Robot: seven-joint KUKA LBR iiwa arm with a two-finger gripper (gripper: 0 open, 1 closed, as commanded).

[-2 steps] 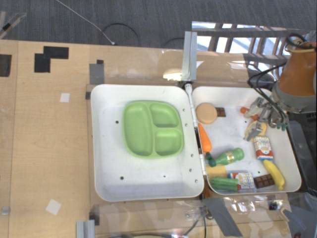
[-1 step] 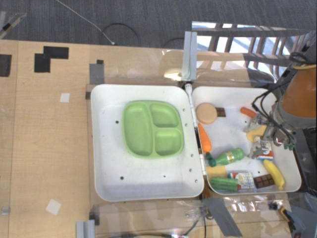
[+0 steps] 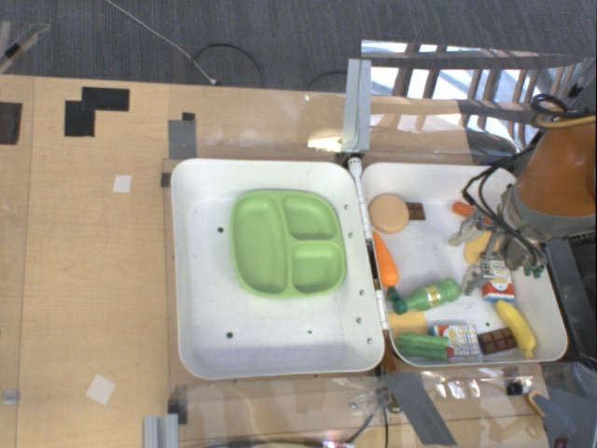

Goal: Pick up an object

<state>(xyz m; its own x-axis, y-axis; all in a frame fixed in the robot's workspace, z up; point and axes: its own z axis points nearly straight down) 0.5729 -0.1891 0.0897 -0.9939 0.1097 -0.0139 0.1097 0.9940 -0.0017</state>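
The gripper is hanging low over the right bin, beside the banana, probably lining up a grasp; I cannot tell its opening.

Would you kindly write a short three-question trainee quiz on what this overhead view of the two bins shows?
1. True or false: the green divided plate lies in the left bin.
2. Which lies nearest the front wall of the right bin? A) round cookie B) banana C) carrot
3. Fill in: the gripper hovers over the ___ bin.

Key: 1 true; 2 B; 3 right.
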